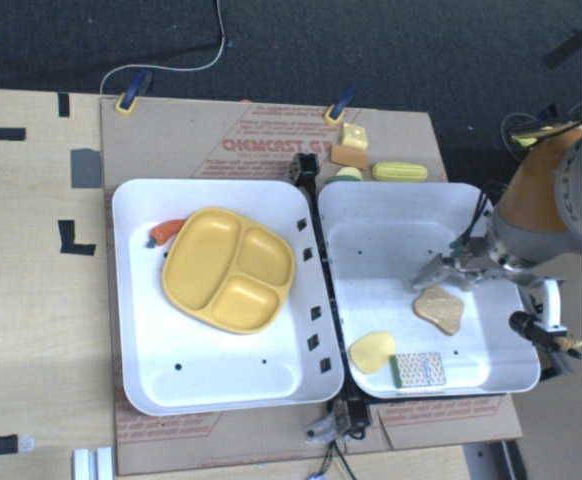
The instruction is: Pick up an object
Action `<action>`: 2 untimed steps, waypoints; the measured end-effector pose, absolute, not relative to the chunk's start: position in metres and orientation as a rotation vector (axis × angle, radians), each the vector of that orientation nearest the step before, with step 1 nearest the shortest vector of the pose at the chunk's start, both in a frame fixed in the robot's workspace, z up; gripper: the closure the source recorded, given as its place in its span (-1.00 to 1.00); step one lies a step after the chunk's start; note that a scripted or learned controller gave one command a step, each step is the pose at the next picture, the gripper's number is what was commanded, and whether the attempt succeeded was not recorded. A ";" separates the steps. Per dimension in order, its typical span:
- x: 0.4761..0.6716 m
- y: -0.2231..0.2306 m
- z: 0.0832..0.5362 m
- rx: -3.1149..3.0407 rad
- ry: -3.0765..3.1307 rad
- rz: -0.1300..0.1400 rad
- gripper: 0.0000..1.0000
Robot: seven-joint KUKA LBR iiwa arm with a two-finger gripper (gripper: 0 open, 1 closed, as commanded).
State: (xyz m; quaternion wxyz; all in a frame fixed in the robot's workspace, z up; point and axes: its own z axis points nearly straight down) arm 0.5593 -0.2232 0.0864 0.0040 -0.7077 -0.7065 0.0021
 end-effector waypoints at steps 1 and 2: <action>0.530 -0.162 0.086 -2.222 -2.228 -0.001 -1.00; 0.489 -0.172 0.086 -2.226 -2.225 -0.003 -1.00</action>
